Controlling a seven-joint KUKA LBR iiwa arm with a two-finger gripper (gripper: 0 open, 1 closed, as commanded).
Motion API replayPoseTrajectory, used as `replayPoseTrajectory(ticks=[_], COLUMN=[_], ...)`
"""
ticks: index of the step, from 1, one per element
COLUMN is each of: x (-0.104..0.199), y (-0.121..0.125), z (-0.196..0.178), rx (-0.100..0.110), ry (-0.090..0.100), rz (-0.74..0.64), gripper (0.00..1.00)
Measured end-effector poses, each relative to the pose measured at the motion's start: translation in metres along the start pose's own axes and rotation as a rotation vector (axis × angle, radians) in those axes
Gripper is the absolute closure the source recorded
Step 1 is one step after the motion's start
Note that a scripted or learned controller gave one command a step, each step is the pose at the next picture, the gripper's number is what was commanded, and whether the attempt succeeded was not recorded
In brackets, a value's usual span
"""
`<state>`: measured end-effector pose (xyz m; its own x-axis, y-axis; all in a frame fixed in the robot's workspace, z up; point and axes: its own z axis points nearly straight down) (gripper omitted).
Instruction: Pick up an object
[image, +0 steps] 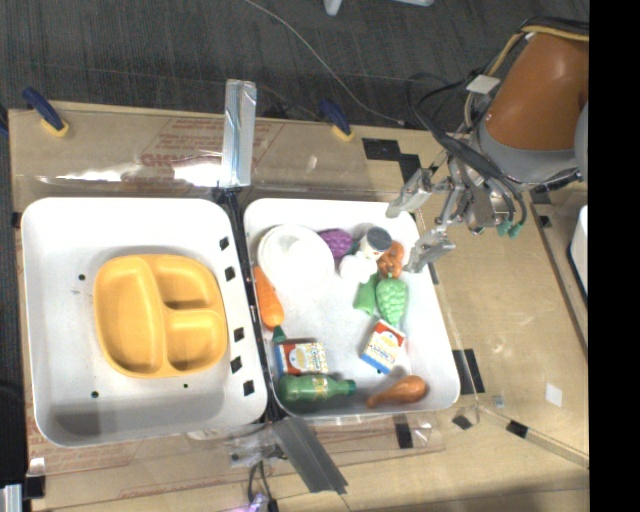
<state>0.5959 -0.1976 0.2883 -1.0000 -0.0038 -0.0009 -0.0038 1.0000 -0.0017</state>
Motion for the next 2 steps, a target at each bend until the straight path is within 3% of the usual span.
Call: replayPoseTrajectory(ticks=[1,2], x=[0.0,0.022], y=[-0.009,-0.01], z=[0.161,0.194], rx=[-0.007,-0.001], ry=[0.013,-0.003], rz=[-0.084,0.013], gripper=[0.0,0.0])
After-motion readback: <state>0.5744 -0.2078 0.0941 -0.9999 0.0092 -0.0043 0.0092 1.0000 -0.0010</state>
